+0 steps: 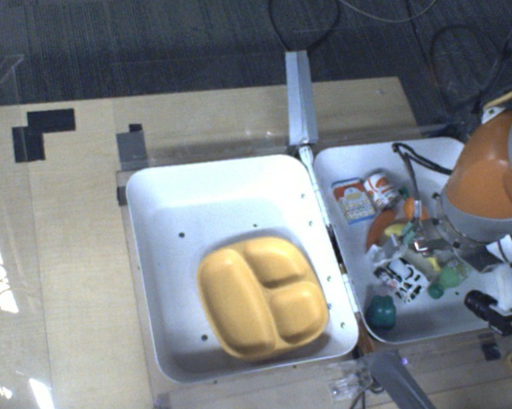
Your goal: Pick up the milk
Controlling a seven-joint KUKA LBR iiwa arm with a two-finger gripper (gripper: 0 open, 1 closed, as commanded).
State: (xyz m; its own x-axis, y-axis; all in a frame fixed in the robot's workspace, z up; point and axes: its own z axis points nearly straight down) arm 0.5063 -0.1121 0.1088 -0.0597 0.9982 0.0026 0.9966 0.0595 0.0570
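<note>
Camera view: milk [353, 201] apparently lies flat, long axis bin-front to bin-back.

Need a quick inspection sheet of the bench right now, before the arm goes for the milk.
Surface: wooden bench with two white bins, left bin and right bin.
Job's things: black-and-white milk carton in the right bin.
Clutter: yellow tray in the left bin; can, small box and green ball in the right.
Grippers: tool low over the right bin's pile; fingers unclear.
Cables: black loops on the floor.
Surroundings: dark carpet.
</note>
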